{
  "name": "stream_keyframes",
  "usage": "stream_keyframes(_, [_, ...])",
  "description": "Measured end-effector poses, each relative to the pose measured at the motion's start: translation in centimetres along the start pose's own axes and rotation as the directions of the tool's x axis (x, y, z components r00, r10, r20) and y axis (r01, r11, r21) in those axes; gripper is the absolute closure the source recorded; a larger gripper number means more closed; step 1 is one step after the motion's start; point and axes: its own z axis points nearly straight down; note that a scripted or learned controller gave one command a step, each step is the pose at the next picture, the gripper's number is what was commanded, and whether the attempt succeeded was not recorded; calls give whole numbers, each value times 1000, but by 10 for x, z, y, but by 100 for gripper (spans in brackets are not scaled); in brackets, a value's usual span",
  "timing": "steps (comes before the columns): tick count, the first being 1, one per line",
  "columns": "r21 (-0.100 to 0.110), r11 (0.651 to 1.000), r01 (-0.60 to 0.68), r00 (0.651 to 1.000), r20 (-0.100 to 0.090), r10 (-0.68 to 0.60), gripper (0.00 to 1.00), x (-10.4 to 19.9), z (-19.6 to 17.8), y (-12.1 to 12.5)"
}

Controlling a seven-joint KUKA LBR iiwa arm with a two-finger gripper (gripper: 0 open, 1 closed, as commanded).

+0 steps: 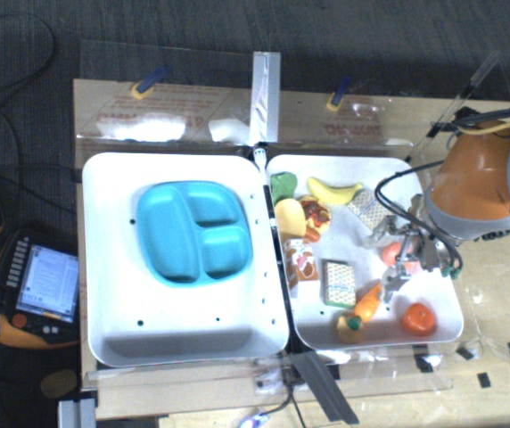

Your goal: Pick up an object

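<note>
Grey arm with orange band reaches into the right white bin (433,328) on the desk; its jaws (398,273) hang low just right of the orange plastic carrot (367,300), state cannot tell, too blurred. Carrot lies tilted near the bin's front. Red round tomato (418,318) right of carrot, checkered small packet (339,283) left of it, yellow banana (333,189) well behind. Blue divided tray (194,230) sits in the left white bin (112,328).
</note>
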Motion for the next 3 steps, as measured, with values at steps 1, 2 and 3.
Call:
stream_keyframes(1, [-9, 1000, -1, 1000, -22, 1, 0, -72, -38, 45])
stream_keyframes(2, [-4, 991, -131, 991, -4, 131, 0, -79, 13, 94])
stream_keyframes(3, [-1, 991, -131, 991, 15, 131, 100, -84, -1, 93])
